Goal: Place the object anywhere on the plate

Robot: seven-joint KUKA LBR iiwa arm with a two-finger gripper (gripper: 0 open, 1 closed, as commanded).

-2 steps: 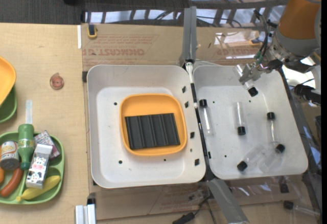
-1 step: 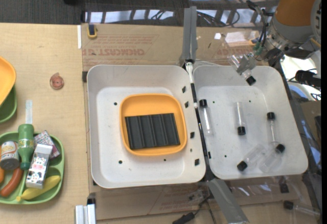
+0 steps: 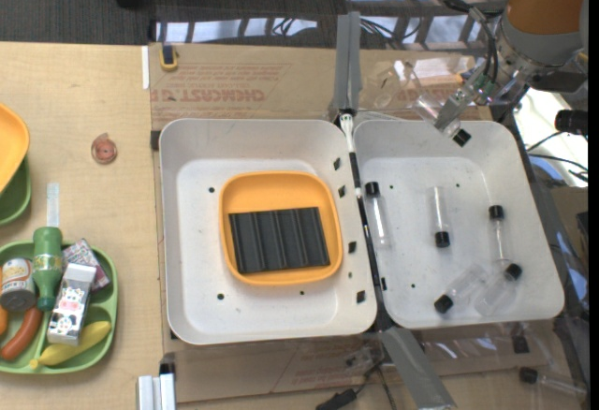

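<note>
Pincer (image 3: pixel 479 88) hangs over the rear rim of the right bin (image 3: pixel 541 212), at the end of the arm reaching in from the right, and whether it is apart, together or clamped on anything I cannot tell, since the wrist and glare hide its tips. Just below it, slanting down to the left, lies a clear tube (image 3: pixel 445 116) with a black cap (image 3: pixel 460 137) at its lower end. It sits at the bin's back edge and may be lifted, though that is a guess. Four more tubes (image 3: pixel 438 212) lie scattered flat on the floor of the same bin, well apart from one another. Such a tube is likely light, stiff and thin-walled, with a smooth, slippery round side that will roll or squirt out under an off-centre squeeze. Too hard a pinch could crack it if it is glass. The best hold is probably across the barrel near its middle, square to its length, or close by the cap, where the darker, rougher plastic should give more grip. The plate (image 3: pixel 281 182), orange with a dark ribbed pad (image 3: pixel 281 240) on it, sits in the left bin (image 3: pixel 187 212). The ribs should stop a tube from rolling, so a low, gentle release there ought to serve.
</note>
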